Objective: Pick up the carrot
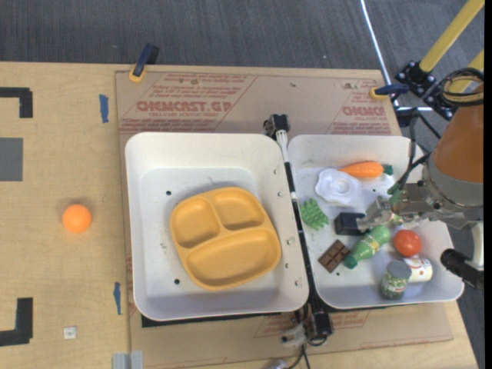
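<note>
From above, the carrot (361, 170) lies near the far wall of the right bin (307, 146), just beside a white crumpled piece (336, 186). The jaws (382, 212) hang nearer than the carrot, apart from it, over a green bottle (367, 246); whether they are open I cannot tell. A tomato (407, 242) sits right of the bottle.

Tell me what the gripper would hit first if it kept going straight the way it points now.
The gripper points toward the view's left, low over the right bin. Straight on, it would likely meet the small black block first, then the green leafy toy. The carrot lies off that line, farther back. Depth is uncertain.
</note>
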